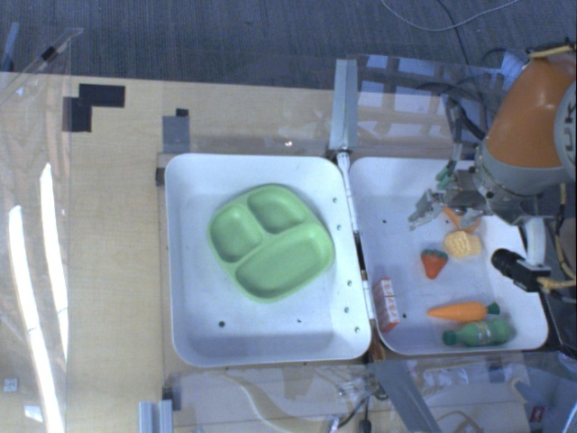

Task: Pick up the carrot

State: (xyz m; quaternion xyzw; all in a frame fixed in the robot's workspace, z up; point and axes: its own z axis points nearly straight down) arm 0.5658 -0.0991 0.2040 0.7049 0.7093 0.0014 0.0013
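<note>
pale wood is showing across the desk (108, 242), with grey carpet lying beyond its far edge. two white bins are sitting side by side on it. the tool (439, 203) is hanging over the far part of the right bin (388, 188), its two thin fingers (422, 213) standing apart with nothing between them. the carrot (462, 311) is lying flat well nearer the camera than the tool, close to the bin's near wall, with a green bottle (478, 334) just beyond it toward the camera. a yellow corn piece (462, 244) is sitting just beside the tool on its near side, and a strawberry (434, 262) is resting a little nearer still. a small red carton (388, 303) is lying against the bin's left wall. far to the tool's left, a green divided plate (270, 242) is sitting in the left bin (189, 314).
</note>
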